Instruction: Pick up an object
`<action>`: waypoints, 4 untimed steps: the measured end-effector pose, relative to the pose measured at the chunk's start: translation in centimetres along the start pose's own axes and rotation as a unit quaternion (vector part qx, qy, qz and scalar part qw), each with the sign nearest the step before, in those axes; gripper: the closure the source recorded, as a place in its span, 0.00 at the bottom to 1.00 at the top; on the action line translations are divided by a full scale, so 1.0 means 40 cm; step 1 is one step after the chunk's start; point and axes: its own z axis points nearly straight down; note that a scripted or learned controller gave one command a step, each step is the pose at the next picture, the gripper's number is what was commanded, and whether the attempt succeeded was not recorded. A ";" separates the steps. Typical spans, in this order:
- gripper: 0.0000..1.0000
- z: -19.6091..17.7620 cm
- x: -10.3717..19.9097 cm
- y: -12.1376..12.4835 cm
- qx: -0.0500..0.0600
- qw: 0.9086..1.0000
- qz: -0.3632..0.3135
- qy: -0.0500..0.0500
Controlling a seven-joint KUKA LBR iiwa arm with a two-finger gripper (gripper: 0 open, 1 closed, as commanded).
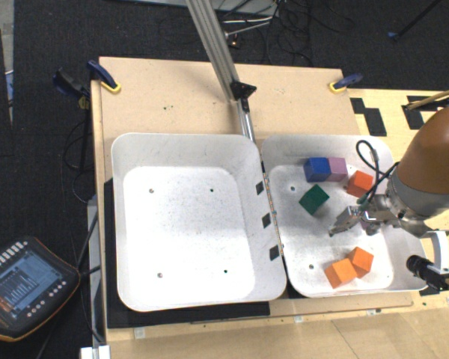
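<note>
1. The bench (194, 96) carries two shallow white bins side by side: the left bin (135, 163) and the right bin (299, 275).
2. The arm (434, 170) reaches in from the right. It is grey with an orange band above the wrist, and a black cable loops over it.
3. The gripper (346, 223) sits over the middle of the right bin, pointing left.
4. Finger state: the fingers appear slightly parted, and nothing shows between them.
5. A green block (313, 199) lies left of and slightly beyond the gripper, near it but apart from it.
6. A blue block (316, 169) sits toward the far side of the right bin, touching a purple block (336, 168) on its right.
7. An orange block (358, 182) lies just right of the purple block, beside the wrist.
8. Two more orange blocks lie at the near side of the right bin: the larger one (340, 273) on the left and the smaller one (362, 259) just beside it on the right.
9. A handheld pendant (22, 286) lies off the bench at the near left.
10. Blue-and-yellow clamps (105, 77) hold the far corners of the bench.
</note>
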 end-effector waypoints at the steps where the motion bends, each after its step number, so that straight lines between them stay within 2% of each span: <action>1: 0.00 0.099 0.001 0.001 -0.003 1.000 0.000 -0.001; 2: 1.00 0.069 0.000 0.004 -0.005 1.000 0.000 -0.002; 4: 1.00 -0.199 0.021 -0.018 -0.007 1.000 -0.002 -0.002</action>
